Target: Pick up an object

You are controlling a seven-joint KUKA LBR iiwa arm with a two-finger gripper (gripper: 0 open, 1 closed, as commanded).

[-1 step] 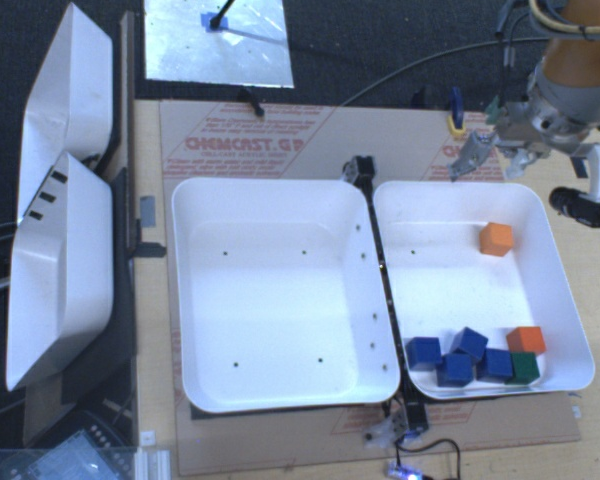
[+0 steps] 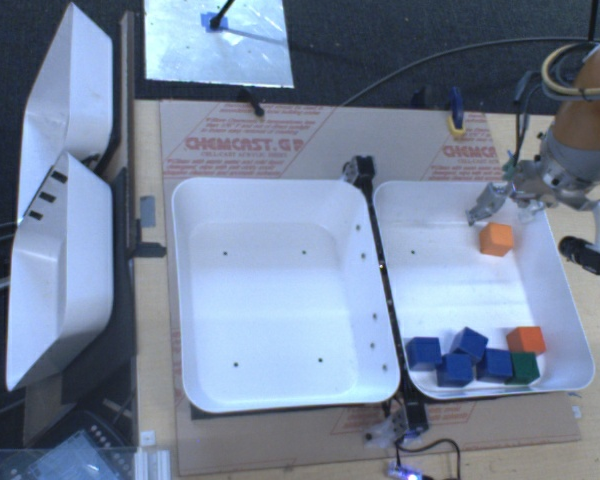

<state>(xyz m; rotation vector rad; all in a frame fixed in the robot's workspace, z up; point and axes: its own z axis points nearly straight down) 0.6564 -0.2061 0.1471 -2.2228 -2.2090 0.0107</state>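
An orange cube (image 2: 496, 239) lies in the upper part of the right bin (image 2: 450, 288). My gripper (image 2: 504, 206) hovers just above and behind it at the bin's far right corner, under the grey wrist with the orange band (image 2: 588, 118). Whether it touches the cube I cannot tell. At the near edge of the same bin sits a cluster of several blue cubes (image 2: 469, 343), with a second orange cube (image 2: 526, 340) and a green cube (image 2: 524, 368) beside them.
The left bin (image 2: 195, 268) stands beside the right one, with a black divider strip (image 2: 380, 278) between them. Two spare white bins (image 2: 65, 218) lean at the far left. A blue clamp (image 2: 457, 116) and cables lie behind the right bin.
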